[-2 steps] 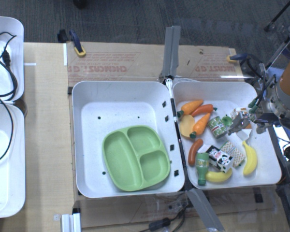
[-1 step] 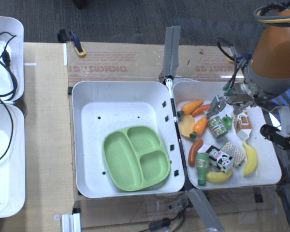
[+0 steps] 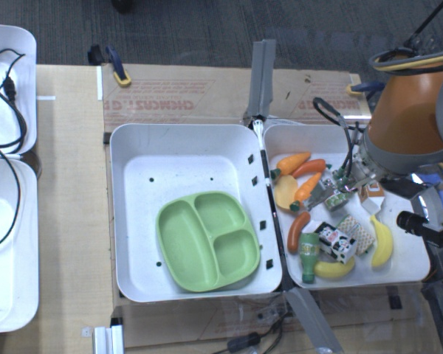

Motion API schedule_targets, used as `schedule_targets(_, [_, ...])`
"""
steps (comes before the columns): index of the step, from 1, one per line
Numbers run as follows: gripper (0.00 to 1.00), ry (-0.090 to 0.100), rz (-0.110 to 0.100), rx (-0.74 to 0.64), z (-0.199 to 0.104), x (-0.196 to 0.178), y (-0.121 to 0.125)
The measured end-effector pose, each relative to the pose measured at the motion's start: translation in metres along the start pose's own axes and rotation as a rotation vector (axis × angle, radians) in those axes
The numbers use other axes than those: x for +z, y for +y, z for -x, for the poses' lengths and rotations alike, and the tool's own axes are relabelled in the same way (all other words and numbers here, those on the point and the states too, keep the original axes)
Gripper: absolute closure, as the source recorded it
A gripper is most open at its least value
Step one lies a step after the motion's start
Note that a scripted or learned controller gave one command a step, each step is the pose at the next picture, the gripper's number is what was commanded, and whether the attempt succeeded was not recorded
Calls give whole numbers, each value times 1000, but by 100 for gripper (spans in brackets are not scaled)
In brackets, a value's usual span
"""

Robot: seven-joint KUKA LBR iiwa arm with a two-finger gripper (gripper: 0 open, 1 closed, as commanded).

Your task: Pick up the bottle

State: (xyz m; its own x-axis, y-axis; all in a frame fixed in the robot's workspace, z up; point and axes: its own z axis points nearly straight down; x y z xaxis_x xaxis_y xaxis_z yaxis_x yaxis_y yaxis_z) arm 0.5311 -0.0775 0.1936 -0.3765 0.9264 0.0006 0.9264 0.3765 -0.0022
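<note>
The approach step is judged under way: the gripper hangs over the carrots, its grasp state indiscernible. The green bottle lies at seven o'clock; descent there is needed.

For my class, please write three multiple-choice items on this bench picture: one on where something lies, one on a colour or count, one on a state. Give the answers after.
1. Where does the green bottle lie?
A. in the right bin
B. on the green divided plate
C. on the wooden bench outside the bins

2. How many compartments has the plate?
A. two
B. three
C. five

3. How does the bottle rest?
A. standing upright
B. lying on its side
C. raised above the bin floor

Answers: 1 A, it lies near that bin's front wall beside a banana. 2 B, ridges divide it into three. 3 B, its length lies along the bin floor.
</note>
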Motion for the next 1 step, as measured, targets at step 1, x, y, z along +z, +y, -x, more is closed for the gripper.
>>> schedule_targets(1, [0,-1,2,-200,58,16,35])
